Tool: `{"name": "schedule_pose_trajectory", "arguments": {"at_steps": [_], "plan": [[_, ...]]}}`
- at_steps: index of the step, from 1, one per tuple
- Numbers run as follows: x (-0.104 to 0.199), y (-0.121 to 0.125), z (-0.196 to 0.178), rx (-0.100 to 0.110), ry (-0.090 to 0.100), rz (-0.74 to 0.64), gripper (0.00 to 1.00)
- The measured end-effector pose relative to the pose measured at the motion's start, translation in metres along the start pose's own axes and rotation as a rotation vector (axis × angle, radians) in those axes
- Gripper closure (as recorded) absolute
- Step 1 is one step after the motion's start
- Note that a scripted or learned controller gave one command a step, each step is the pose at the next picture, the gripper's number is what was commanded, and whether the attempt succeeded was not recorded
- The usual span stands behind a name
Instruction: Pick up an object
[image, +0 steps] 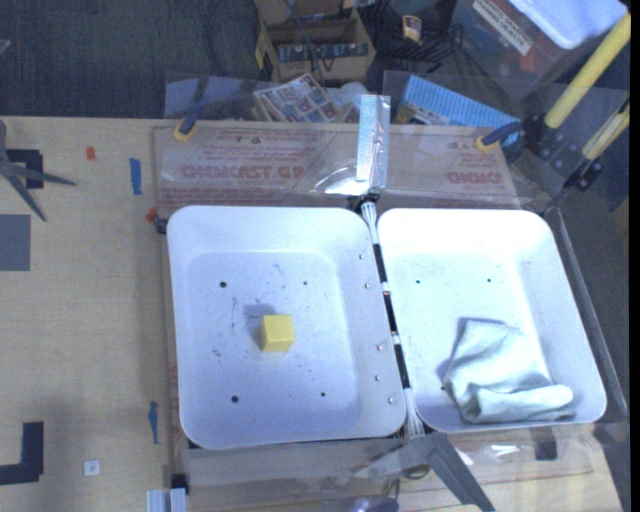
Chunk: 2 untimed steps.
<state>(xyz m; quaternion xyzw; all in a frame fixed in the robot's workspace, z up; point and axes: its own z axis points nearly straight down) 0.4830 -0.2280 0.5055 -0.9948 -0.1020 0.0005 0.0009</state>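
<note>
A small yellow block (277, 332) lies near the middle of the left white bin (205, 240). A crumpled white cloth (500, 382) rests in the front right part of the right white bin (470, 240), reaching toward its near rim.
A clear plastic screen (340, 165) stands behind both bins. The wooden bench top (80, 300) stretches to the left, with black fixtures (25, 172) at its far left edge. A yellow pole (590, 65) slants at the upper right.
</note>
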Motion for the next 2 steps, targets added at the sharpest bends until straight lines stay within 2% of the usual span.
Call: {"name": "schedule_pose_trajectory", "arguments": {"at_steps": [2], "plan": [[0.002, 0.0, -0.021, -0.002, 0.0, -0.005, 1.0]]}}
